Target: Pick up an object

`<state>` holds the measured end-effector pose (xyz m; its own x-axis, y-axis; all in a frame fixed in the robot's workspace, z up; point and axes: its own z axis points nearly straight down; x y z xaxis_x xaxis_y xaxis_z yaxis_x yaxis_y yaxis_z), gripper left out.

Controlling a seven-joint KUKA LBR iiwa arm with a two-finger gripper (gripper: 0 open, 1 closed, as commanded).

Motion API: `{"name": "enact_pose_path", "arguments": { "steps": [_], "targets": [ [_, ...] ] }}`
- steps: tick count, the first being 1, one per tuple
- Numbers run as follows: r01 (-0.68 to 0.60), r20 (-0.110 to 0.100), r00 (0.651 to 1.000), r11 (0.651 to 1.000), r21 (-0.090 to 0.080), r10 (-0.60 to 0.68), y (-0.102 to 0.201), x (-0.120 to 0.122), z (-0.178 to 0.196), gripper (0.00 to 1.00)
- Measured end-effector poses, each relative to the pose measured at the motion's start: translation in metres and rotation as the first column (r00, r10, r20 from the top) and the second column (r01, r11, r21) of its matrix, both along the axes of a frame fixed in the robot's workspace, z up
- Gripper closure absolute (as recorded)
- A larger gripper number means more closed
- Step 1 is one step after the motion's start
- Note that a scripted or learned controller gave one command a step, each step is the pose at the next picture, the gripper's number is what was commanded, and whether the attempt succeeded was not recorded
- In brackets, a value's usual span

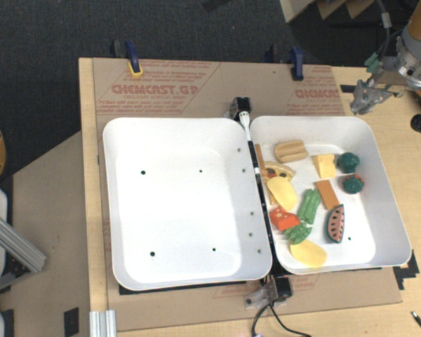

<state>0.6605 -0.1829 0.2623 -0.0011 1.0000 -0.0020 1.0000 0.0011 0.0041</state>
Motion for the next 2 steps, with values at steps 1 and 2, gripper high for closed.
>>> {"name": "enact_pose_path", "arguments": {
  "steps": [1,2],
  "targets": [
    [0.000,-0.013,1.000,1.000,0.006,0.000,0.040,-0.049,-0.056,1.00],
    [0.003,-0.015,1.000,1.000,0.006,-0.003,0.059,-0.118,-0.106,1.00]
  ]
}}
